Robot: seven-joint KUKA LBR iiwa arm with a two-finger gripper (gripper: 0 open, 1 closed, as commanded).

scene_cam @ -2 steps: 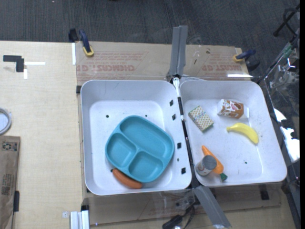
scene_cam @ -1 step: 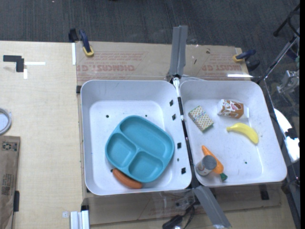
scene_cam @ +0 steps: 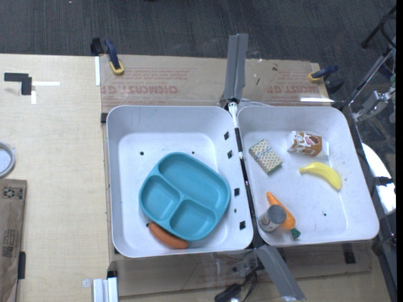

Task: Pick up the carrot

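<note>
Plainly the carrot (scene_cam: 287, 219) lies in the right bin (scene_cam: 352, 228), down in its near left corner, close to the wall it shares with the left bin (scene_cam: 116, 187). Its long axis runs on a slant, the orange tip pointing up and left, the green top (scene_cam: 295, 233) down and right toward the bin's front rim. A small grey round thing (scene_cam: 272, 218), perhaps a can, sits against the carrot's middle on the left and covers part of it; whether it rests on the carrot or just beside it I cannot tell. The banana (scene_cam: 322, 175), sponge (scene_cam: 265, 156) and carton (scene_cam: 305, 143) lie farther back and apart from it. In the left bin an orange piece (scene_cam: 167, 236) pokes out from under the teal plate (scene_cam: 184, 197); it looks more like a sausage than a carrot, and I judge it is not the target. How the gripper stands, wide or narrow, I cannot tell. As the arm comes in from the right, the carrot lies across the bin on its far side, so I judge the reach must cross the bin floor and close across the slanted body, on the freer lower-right half near the green top, away from the grey thing and the wall.
</note>
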